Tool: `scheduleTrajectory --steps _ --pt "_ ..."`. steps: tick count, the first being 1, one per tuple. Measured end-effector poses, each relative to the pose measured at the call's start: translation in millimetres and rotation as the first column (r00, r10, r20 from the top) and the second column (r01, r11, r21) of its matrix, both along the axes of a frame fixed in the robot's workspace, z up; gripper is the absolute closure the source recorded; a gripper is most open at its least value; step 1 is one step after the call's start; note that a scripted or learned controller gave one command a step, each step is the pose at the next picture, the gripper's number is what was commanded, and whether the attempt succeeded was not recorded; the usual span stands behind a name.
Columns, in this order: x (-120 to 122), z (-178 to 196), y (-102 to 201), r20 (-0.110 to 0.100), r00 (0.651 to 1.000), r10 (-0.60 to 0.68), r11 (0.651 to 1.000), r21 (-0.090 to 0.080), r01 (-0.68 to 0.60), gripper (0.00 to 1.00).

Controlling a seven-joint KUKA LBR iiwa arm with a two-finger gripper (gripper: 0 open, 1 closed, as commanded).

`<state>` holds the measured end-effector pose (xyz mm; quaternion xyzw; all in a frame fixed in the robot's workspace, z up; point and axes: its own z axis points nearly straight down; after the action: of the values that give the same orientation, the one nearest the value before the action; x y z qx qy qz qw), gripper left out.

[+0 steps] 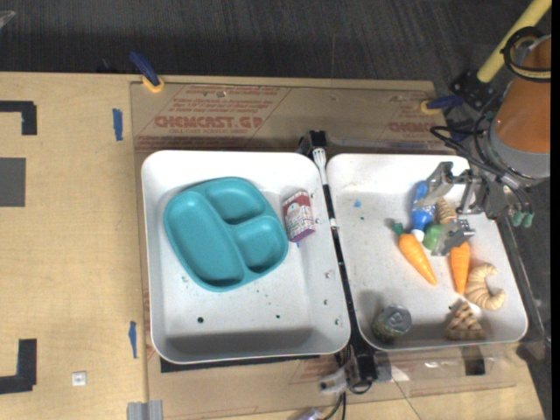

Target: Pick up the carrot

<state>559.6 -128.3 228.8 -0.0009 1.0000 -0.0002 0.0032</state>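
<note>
Two carrots lie in the right bin: one carrot mid-bin, another carrot toward the right wall, with the gripper just above them (fingers spread, holding nothing). The left bin holds a teal divided plate and a small can.

Glossy white plastic bins; smooth matt teal plastic tray; shiny metal can; matt cardboard-covered desk.

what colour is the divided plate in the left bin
Teal, a plain blue-green with no pattern. The divided plate shows best in the camera view, lying in the left bin.
</note>
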Motion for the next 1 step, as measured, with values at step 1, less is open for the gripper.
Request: scheduleTrajectory --steps 1 --pt "-7.4 -93.0 -18.1 -0.007 0.985 0.173 0.985 0.003 -0.173 0.0"
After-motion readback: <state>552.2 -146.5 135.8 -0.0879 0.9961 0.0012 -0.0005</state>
